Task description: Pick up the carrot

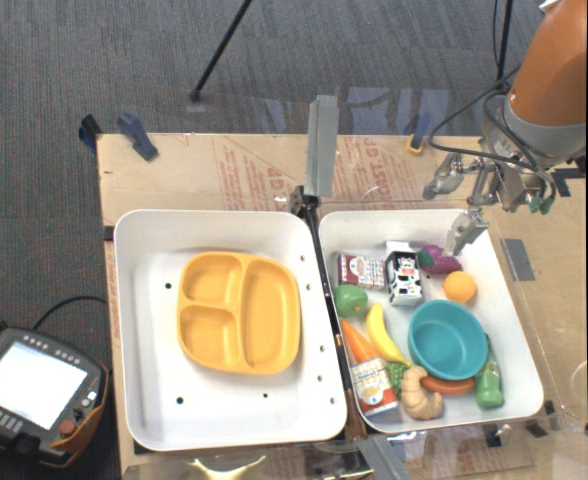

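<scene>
The carrot [356, 340] lies in the right bin [509, 298], close to that bin's left wall and toward the near edge of the counter [204, 173]. It sits tilted, with a green pepper [351, 299] just beyond it, a banana [382, 333] beside it on the right and a small labelled bottle [374, 386] at its near end. A teal bowl [448, 339] takes up the middle of that bin, an orange [459, 286] sits past it toward the far right corner, and two small cartons [386, 271] stand near the far wall beside a purple piece [439, 260].

The hand [466, 232] hangs over the bin's far right corner, well apart from the carrot, with nothing between its fingers; whether they are spread or closed I cannot tell.

The left bin [139, 268] carries a yellow divided plate [239, 311].
</scene>
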You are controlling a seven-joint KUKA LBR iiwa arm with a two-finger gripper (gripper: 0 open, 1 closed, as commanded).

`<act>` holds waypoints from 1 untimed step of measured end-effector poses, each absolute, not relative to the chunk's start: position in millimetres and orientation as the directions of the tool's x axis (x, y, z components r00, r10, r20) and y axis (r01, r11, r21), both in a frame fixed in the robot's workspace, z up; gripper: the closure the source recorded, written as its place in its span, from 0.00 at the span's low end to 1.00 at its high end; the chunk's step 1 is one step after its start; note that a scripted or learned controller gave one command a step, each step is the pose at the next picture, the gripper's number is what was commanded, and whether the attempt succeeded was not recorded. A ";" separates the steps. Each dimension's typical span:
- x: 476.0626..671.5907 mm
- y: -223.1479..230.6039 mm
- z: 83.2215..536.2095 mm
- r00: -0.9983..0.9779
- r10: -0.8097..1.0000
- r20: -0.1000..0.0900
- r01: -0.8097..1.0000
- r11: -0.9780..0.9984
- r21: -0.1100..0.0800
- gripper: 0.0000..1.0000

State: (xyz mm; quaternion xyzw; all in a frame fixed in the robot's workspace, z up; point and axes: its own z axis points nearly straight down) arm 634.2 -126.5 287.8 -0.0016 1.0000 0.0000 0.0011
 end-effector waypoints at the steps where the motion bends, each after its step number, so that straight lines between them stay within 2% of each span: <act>1: 595.9 -195.5 159.9 -0.979 -0.201 0.009 -0.201 0.980 0.007 0.00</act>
